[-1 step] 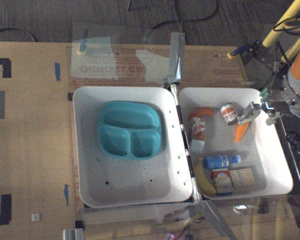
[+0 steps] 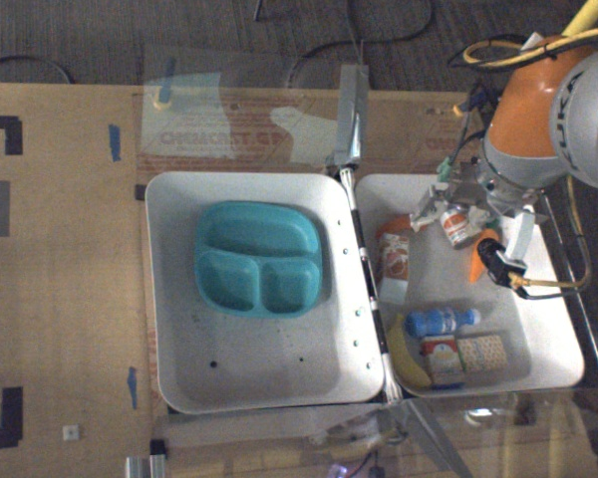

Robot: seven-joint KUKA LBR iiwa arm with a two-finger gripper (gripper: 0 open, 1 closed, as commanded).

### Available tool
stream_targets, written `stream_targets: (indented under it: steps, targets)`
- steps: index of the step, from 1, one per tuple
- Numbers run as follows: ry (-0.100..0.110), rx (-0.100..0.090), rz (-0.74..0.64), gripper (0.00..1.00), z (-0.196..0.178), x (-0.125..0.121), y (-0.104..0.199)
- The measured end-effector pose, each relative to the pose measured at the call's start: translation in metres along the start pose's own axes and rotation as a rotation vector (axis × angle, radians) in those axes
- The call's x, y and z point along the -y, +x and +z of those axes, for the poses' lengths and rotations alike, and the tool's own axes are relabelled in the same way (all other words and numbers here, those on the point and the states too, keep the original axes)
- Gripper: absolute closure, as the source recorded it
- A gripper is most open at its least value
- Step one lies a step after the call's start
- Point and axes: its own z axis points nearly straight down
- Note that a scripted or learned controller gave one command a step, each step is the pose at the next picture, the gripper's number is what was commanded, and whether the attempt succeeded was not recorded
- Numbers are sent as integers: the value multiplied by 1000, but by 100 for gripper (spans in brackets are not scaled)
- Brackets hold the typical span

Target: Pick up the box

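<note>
In the right bin (image 2: 563, 352), an orange-red box (image 2: 394, 253) lies against the left wall. Near the front, a small red box (image 2: 442, 358) and a tan patterned box (image 2: 482, 353) sit side by side. My gripper (image 2: 454, 205) hangs below the orange wrist (image 2: 523, 118) over the bin's back part. It is right of the orange-red box and just above a small red-and-white can (image 2: 461, 226). Nothing is visibly held.
The right bin also holds a blue bottle (image 2: 442, 321), a banana (image 2: 407, 359) and an orange carrot-like piece (image 2: 477, 265). A teal divided tray (image 2: 259, 258) lies in the left bin (image 2: 179, 366). A metal divider (image 2: 364, 267) separates the bins.
</note>
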Motion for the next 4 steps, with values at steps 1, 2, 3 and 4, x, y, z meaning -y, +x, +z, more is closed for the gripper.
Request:
stream_targets:
  steps: [1, 2, 3, 4]
  targets:
    - [-6, 0, -164, 0, 66, 9, -35]
    - [-3, 1, -152, 0, -11, 24, -63]
    - [-2, 1, -211, 0, 7, -45, -38]
    - [-23, 7, -291, 0, 48, -49, -3]
